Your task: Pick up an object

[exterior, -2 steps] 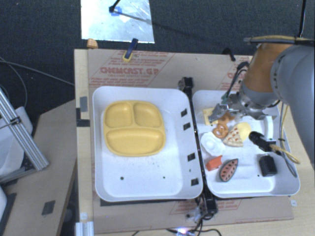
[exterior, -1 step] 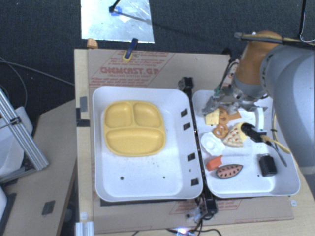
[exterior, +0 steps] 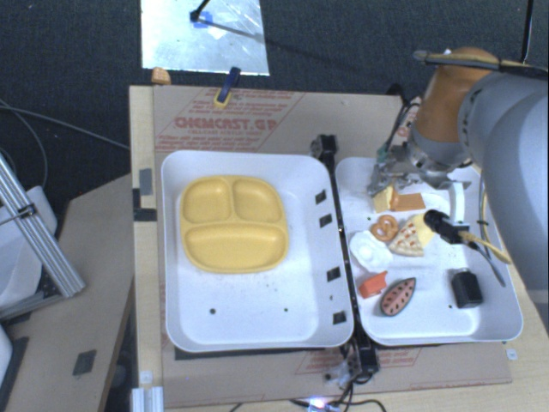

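We see the gripper [exterior: 383, 177] low over the far left corner of the right bin [exterior: 433, 318]; the arm [exterior: 506, 136] comes in from the right. We cannot tell whether the gripper is spread or closed, and we see nothing held in it.

Pickable items all lie in the right bin:
- A yellow wedge [exterior: 383, 199] sits just under the gripper, touching an orange block [exterior: 411, 202] on its right.
- Nearer the camera are a pretzel [exterior: 385, 227] and a pizza slice [exterior: 411, 238], side by side.
- A white fried egg [exterior: 369, 250] lies just below the pretzel.
- A red-orange chunk [exterior: 372, 284] and a grilled sausage [exterior: 397, 296] sit near the front.
- A black block [exterior: 466, 287] lies apart at the right.

The left bin [exterior: 257, 312] holds a yellow divided plate [exterior: 233, 223], flat and well apart from the gripper.
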